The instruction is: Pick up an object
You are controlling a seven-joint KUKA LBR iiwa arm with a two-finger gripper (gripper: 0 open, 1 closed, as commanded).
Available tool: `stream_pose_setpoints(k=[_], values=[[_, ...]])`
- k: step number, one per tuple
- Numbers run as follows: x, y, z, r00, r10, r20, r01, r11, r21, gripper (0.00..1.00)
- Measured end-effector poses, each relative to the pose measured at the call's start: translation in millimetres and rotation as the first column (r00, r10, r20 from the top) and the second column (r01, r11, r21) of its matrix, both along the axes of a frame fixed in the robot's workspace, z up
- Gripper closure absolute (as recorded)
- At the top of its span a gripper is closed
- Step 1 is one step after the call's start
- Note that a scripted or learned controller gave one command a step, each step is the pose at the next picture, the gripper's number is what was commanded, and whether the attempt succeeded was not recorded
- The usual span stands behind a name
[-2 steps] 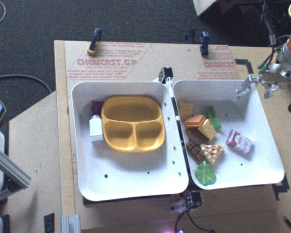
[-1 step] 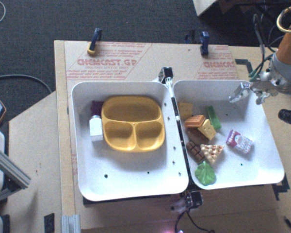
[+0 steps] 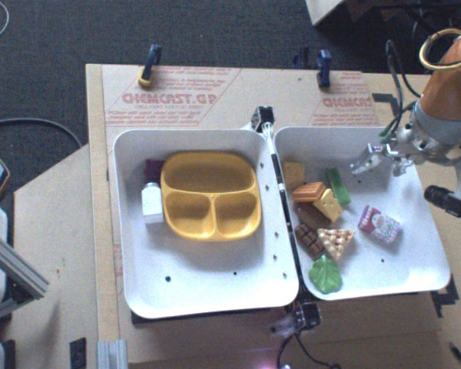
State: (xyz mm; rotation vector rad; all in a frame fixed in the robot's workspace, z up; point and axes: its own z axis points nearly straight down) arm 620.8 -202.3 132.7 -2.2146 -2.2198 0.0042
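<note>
Dark carpet surrounds a light wooden bench board with red lettering printed on it, and two clamps sit at its far edge, a yellow-and-blue one on the left and a blue one further right. On the board, the left shallow white bin holds a big yellow plastic divided plate with three compartments, plus a small white bottle-shaped thing touching the plate's left edge and a dark purple bit just behind that. Moving over, the right white bin has a little heap of toy food: a tan block, an orange-brown wedge beside a yellow cheese-like chunk, a green stick, a brown chocolate-bar piece, a pale dotted pizza-ish slice, a green leaf shape near the front, and a red-and-white packet lying apart to the right. Farthest right, the grey arm with the orange band reaches in, and its two-finger gripper hangs over the back part of the right bin, with nothing between its fingers; honestly can't tell how wide they're set.
</note>
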Motion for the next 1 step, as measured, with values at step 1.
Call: stream_pose_setpoints(k=[1], values=[[-0.9,1.2,-51.4,1.0,0.0,0.0,0.0,1.0,0.0,0.0]])
